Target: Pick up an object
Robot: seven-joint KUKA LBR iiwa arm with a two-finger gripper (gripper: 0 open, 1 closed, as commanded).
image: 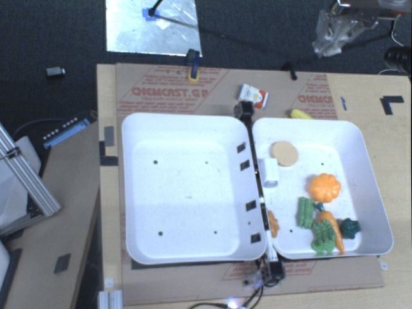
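Two white bins sat side by side on the bench; the right bin (pixel 360 140) held everything: a tan disc (pixel 284 153) near its back-left corner, a white block (pixel 269 171) beside the dividing edge, an orange pumpkin (pixel 324 187) mid-bin, and green pieces (pixel 304 212) with a carrot (pixel 332 227) crowding the front edge. The gripper (pixel 329 42) hung high beyond the bench's far right corner, carrying nothing; whether it was open I could not tell. Every candidate lay toward the front from it, the disc nearest.

Smooth white bins (pixel 187 124) (plastic-looking), matt
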